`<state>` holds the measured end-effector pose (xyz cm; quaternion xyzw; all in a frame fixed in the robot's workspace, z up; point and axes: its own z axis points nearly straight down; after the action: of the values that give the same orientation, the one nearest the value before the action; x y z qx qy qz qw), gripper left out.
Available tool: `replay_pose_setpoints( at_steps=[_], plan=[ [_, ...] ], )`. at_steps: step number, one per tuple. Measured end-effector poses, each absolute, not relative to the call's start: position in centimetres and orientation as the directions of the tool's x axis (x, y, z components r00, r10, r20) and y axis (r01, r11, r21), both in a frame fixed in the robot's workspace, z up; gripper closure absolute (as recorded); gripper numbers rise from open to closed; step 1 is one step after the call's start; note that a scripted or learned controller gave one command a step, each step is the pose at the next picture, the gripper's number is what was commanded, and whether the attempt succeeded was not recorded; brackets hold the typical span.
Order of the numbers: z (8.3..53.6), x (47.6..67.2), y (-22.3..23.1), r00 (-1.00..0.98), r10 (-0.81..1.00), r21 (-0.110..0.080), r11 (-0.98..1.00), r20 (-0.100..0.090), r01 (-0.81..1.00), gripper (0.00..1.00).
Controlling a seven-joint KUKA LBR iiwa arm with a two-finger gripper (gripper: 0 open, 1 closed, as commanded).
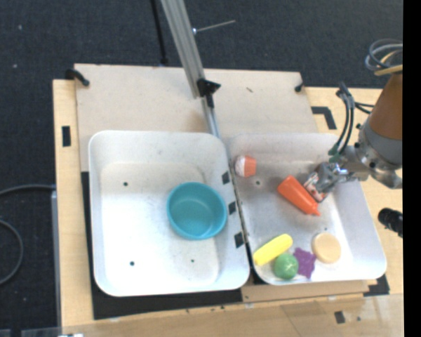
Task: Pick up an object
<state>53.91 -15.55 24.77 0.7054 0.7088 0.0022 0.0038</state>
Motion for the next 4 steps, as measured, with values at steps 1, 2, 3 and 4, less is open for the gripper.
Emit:
replay_pose_setpoints(
  at_steps=[1,2,3,4],
  plan=[
    [28.6,54.0,-15.7,-0.004,1.000,0.002,0.004,-0.002,1.000,1.00],
    [27.0,54.8,-10.5,-0.006,1.000,0.001,0.006,0.000,1.000,1.00],
    [25.6,55.5,-5.8,-0.006,1.000,0.000,0.006,0.000,1.000,1.00],
    [25.3,57.4,0.2,-0.008,1.000,0.002,0.008,0.001,1.000,1.00]
  ],
)
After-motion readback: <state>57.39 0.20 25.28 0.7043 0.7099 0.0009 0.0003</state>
